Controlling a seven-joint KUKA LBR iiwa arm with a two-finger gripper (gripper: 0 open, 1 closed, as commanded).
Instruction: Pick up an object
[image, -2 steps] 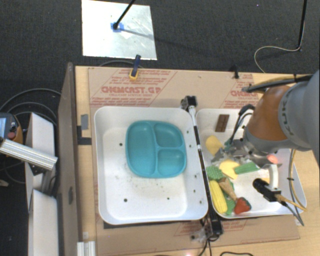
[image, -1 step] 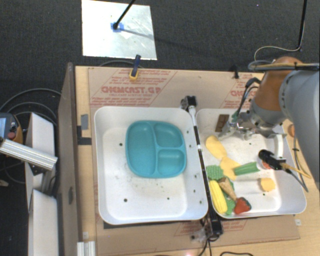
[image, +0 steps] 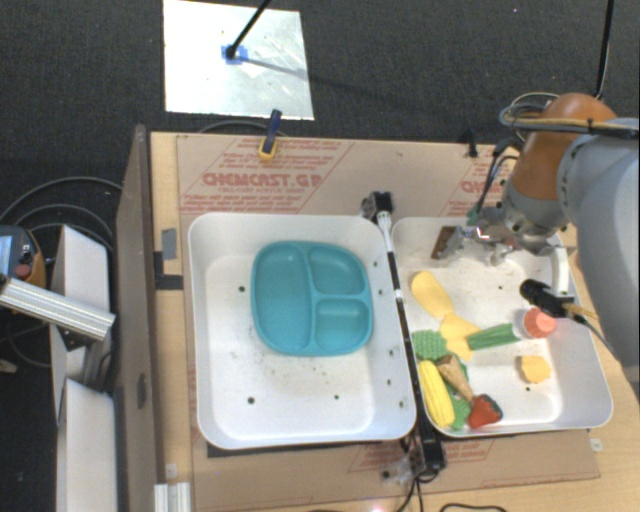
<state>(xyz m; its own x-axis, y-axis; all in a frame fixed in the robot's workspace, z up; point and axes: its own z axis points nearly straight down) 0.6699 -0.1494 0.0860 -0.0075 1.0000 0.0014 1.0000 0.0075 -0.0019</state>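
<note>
Both white bins (image: 215, 300) sat loaded; gripper (image: 478, 238), closure unclear, hovered above toy food (image: 455, 350), needing descent.

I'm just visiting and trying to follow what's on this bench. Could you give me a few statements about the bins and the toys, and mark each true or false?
1. The teal divided plastic plate lies in the left white bin. True.
2. The yellow toy corn cob lies on that plate. False: it lies in the right white bin, near its front left corner.
3. The gripper sits above the right bin's far end. True.
4. The plate is round. False: it is a rounded rectangle with three compartments.
5. The small orange toy piece lies in the right bin. True.
</note>
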